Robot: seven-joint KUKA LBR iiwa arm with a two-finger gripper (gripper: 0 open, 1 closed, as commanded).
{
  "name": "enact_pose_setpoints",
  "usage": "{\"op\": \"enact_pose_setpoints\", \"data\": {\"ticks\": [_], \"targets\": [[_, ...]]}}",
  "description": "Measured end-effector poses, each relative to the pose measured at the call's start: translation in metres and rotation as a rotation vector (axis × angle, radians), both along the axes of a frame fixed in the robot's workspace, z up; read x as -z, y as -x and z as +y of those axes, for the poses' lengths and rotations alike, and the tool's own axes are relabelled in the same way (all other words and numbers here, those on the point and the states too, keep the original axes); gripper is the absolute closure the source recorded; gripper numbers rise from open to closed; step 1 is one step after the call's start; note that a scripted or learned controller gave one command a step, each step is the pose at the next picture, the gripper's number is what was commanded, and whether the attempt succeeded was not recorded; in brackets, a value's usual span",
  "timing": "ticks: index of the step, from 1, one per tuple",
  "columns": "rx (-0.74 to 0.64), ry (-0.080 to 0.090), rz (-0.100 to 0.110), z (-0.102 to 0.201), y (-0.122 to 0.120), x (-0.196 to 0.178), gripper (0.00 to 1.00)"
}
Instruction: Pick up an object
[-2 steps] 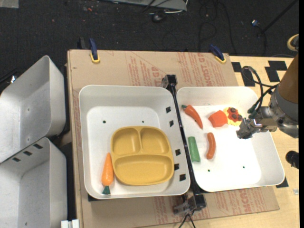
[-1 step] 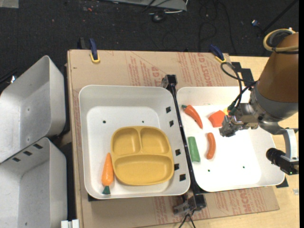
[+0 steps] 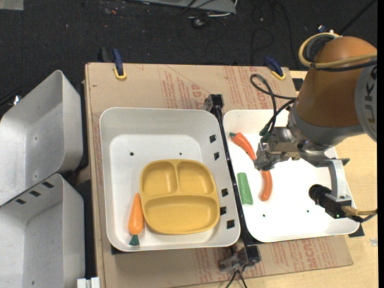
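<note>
**Hand over the orange pieces**

Hovering in the right bin (image 3: 336, 230), hand (image 3: 267, 159) directly above two orange carrot-like pieces (image 3: 266, 185) near that bin's left wall; finger state impossible to tell. Lying just beside them, a green stick (image 3: 245, 188).

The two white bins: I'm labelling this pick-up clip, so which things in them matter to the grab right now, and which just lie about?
In play:
- two-finger gripper, low in the right white bin
- curved orange chilli-shaped toy just under it
- second orange chilli-shaped toy beside it
- green stick-shaped block nearby

Lying about:
- yellow three-compartment plate in the left white bin
- orange toy carrot beside the plate
</note>
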State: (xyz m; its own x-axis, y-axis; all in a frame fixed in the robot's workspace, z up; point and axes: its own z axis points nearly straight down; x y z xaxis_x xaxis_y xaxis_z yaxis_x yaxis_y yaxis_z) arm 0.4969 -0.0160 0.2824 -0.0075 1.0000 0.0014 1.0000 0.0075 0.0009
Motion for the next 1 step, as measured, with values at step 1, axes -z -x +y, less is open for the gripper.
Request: {"op": "enact_pose_setpoints", "data": {"ticks": [1], "targets": [[0.001,0.001,0.0,0.0452,-0.0119,0.0036,1.0]]}}
